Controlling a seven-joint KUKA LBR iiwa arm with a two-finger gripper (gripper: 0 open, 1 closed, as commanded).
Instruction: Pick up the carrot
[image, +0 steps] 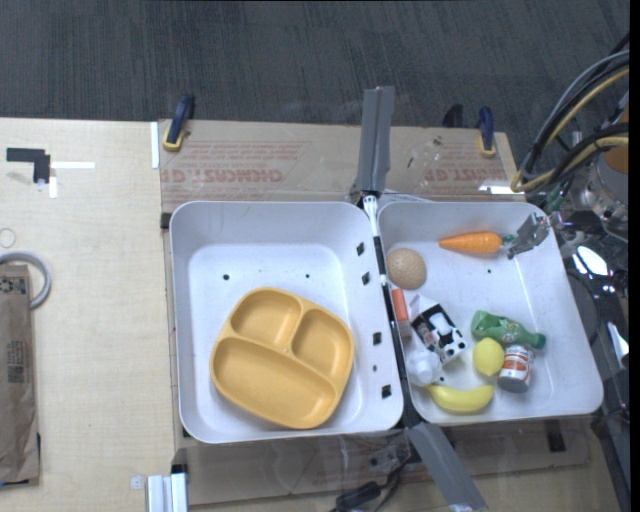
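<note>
Carrot (471, 242) lies at about twelve o'clock in the right bin (560, 330), near the far wall, lengthwise across the view with its blunt end toward three o'clock and its taper toward nine. The gripper (527, 234) sits just beside that blunt end, at three o'clock from it; whether it touches the carrot, and whether it is spread or closed, I cannot tell from this angle. Nothing shows the carrot being held.

It looks like a small toy vegetable, so I judge it light and stiff, with a smooth skin that could slip or roll under a poor pinch. The thick half near the blunt end seems the safest place to take hold, pinching across the width, since the thin tip offers little to grip. The bin wall close behind leaves little room on the far side.

Counted in the right bin: one carrot, one brown egg-like ball (406, 267) at eight o'clock from it, one black-and-white toy (438, 333), one orange-red stick (399, 303), one green packet (506, 328), one lemon (487, 356), one small can (516, 368), one banana (462, 398) and one small white piece (421, 370). The left bin (200, 300) holds one yellow divided plate (282, 356) with three compartments. Two bins in all.
</note>
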